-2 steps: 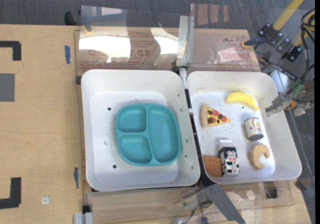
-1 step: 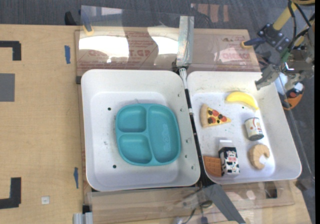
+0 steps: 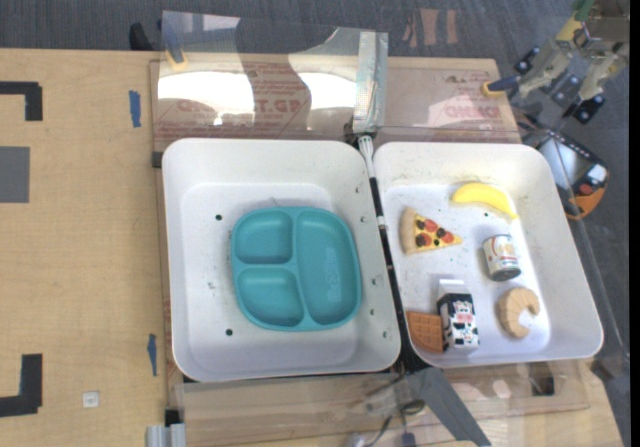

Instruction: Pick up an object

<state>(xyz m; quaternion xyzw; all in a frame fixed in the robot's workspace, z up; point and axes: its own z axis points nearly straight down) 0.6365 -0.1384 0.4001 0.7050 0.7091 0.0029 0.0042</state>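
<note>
While the gripper [image 3: 580,85], finger state indeterminable, sits outside the right bin [image 3: 560,235], target the isolated banana [image 3: 483,199] from directly above.

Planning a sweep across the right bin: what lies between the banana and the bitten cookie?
In the camera view, the small can stands between the banana and the cookie.
</note>
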